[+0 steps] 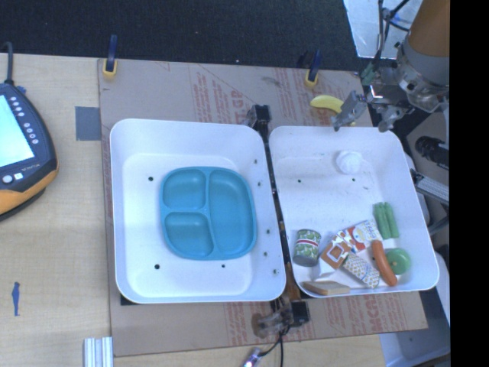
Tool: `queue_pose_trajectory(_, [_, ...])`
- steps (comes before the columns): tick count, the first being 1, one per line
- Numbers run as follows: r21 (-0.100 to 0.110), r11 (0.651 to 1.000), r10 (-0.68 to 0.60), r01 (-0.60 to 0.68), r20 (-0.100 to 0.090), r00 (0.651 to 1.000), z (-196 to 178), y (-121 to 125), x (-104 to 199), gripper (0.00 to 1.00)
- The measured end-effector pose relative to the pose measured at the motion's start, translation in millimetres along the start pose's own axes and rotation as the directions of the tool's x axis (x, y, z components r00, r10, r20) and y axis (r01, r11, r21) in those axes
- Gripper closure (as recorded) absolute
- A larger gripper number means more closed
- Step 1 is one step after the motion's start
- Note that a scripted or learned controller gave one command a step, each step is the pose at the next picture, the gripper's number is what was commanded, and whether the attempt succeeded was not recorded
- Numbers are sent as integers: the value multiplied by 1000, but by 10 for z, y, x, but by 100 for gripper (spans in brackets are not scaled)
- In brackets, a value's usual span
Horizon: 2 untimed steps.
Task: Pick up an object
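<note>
Tool (365,112) hovers over right bin's (412,197) far rim, near white ball (349,161).

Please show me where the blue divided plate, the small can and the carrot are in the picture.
blue divided plate (208,211): camera view, on the ridge between its compartments.
small can (307,246): camera view, on its label side.
carrot (383,263): camera view, on the middle of its orange body.

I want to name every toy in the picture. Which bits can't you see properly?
- Arm: cut off by the camera view's top edge.
- Gripper: too small and blurred to read.
- Small boxes in the right bin: labels too tiny, and they overlap.
- White round thing: washed out against the white bin.
- Handheld screen: cut off at the left.
</note>
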State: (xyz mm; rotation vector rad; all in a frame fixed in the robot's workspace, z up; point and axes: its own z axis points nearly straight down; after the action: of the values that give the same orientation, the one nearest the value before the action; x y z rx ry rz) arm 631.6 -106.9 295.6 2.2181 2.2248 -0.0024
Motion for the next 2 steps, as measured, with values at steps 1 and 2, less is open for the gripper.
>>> queue_pose_trajectory(1, [4,1000,-1,1,1,1000,976,-329,-354,0])
queue_pose_trajectory(2, [3,1000,-2,2,1,1000,980,-844,-723,0])
